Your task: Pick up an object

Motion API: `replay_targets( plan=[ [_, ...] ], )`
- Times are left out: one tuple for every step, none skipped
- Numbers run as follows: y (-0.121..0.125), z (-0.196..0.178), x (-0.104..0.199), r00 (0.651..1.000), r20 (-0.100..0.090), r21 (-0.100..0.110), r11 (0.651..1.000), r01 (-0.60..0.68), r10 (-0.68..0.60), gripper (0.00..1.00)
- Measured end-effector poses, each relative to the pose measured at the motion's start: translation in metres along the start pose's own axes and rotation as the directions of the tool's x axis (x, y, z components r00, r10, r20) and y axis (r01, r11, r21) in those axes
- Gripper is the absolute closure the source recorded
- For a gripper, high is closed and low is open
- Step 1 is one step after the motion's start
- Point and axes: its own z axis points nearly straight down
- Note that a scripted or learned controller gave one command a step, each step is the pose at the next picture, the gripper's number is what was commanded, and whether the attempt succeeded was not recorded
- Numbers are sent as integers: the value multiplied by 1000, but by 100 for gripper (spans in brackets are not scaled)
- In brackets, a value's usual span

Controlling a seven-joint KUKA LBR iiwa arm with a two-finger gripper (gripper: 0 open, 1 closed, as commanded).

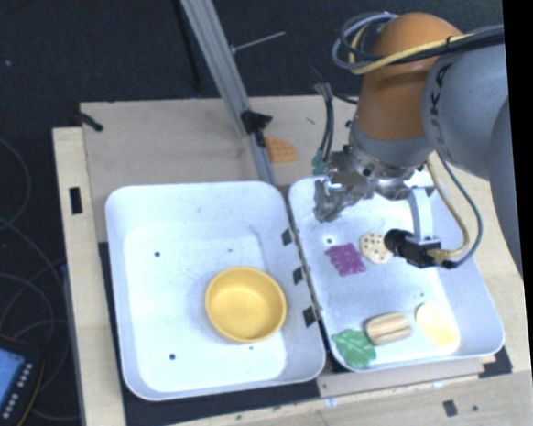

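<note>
My gripper [326,205] hangs over the upper left part of the right bin [467,316], with nothing visible between its fingers. Below it on the bin floor lies a purple piece [346,259], and just to its right a cream spotted piece [374,248]. Near the bin's front edge lie a green leafy piece [353,346], a tan bread-like roll [388,327] and a pale yellow piece [436,323]. A yellow bowl [245,303] sits upright in the left bin [151,262].
A grey metal pole [223,73] slants down to the divide between the bins. A black cable fitting [412,247] hangs from the arm over the right bin. An orange patch [281,149] lies on the bench behind the bins.
</note>
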Motion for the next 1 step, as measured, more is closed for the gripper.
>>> replay_targets(
  plan=[
    [-1, 13, 46, 1000, 0, 1, 1000, -1, 1, 100]
  ],
)
